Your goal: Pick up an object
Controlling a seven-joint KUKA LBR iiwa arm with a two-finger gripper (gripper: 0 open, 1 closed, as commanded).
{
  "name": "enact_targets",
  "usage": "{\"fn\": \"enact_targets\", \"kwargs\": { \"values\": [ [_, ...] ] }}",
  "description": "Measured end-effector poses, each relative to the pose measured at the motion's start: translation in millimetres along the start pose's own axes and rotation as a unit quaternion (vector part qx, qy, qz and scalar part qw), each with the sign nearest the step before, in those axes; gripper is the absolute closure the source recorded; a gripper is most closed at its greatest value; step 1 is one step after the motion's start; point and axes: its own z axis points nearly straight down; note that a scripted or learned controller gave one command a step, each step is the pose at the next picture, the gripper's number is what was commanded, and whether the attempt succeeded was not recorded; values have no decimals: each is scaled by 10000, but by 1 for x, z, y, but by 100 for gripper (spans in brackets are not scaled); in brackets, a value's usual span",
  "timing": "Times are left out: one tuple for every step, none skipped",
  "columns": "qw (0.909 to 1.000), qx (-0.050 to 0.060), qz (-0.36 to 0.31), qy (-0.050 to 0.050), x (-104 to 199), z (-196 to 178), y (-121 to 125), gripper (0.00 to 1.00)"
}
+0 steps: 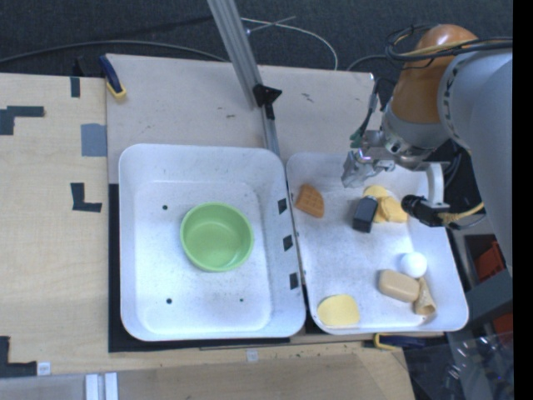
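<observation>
A round green plastic bowl (216, 237) is set in the left white bin (150, 173); a dark block (365, 214) lies in the right white bin (333, 248).

Robotics laboratory. Evidence: industrial arm (466, 82) over a plywood bench (50, 223) marked with tape, two white bins (141, 173), loose cables (283, 32).
</observation>
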Motion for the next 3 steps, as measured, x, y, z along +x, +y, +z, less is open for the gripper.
{"fn": "enact_targets", "kwargs": {
  "values": [
    [10000,-10,-7,-1,4,-52,11,100],
    [10000,29,-4,-4,4,-33,11,100],
    [10000,23,-21,8,55,-49,-9,100]
  ]
}}
